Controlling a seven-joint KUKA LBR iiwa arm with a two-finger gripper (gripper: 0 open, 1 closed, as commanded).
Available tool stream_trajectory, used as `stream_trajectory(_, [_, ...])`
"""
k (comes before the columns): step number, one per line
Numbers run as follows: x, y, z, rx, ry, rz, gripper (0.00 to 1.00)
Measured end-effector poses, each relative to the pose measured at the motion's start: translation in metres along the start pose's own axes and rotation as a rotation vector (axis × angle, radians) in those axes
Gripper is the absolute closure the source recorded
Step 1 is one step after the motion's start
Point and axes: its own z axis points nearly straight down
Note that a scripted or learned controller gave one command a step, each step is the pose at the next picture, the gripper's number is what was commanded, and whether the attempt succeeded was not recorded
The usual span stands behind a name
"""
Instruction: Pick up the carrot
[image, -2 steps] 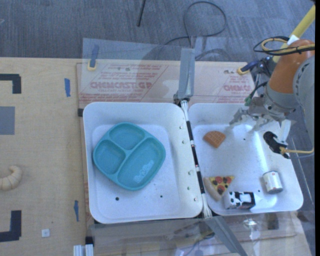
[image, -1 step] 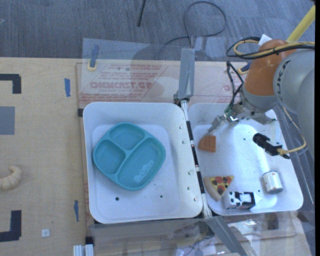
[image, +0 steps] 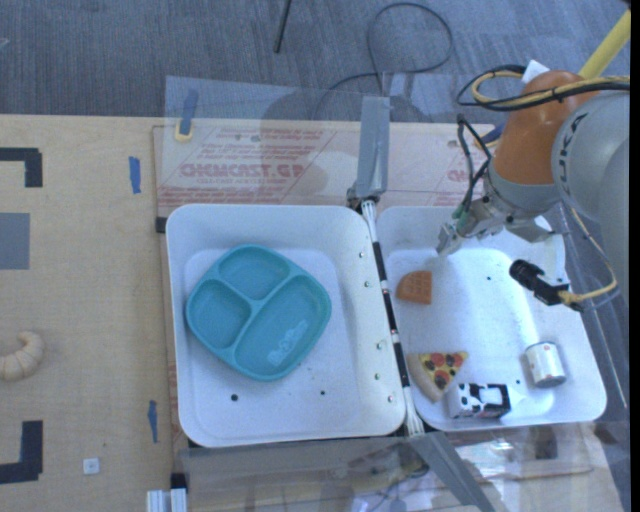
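An orange-brown chunk (image: 415, 288), the only carrot-coloured thing here, lies in the right bin (image: 500, 262) near its left wall. My gripper (image: 452, 237) hangs over the bin's far left part, up and to the right of that chunk and apart from it. I see nothing carried at its tip. The grey arm with its orange band (image: 530, 135) reaches in from the upper right and hides the bin's far right corner.
A pizza-slice toy (image: 440, 370), a black-and-white toy (image: 480, 400) and a small silver can (image: 545, 363) lie along the right bin's near side. The left bin (image: 200, 225) holds a teal divided plate (image: 258, 312). A croissant (image: 20, 355) rests on the bench at far left.
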Motion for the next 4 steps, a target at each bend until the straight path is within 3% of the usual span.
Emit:
stream_trajectory(1, [0.075, -0.017, -0.086, 0.009, 0.005, 0.126, 1.00])
stream_trajectory(2, [0.072, -0.119, -0.098, 0.014, 0.006, 0.389, 1.00])
stream_trajectory(3, [0.044, -0.186, -0.109, 0.010, 0.008, -0.055, 1.00])
stream_trajectory(4, [0.047, -0.108, -0.125, 0.006, 0.005, -0.187, 1.00])
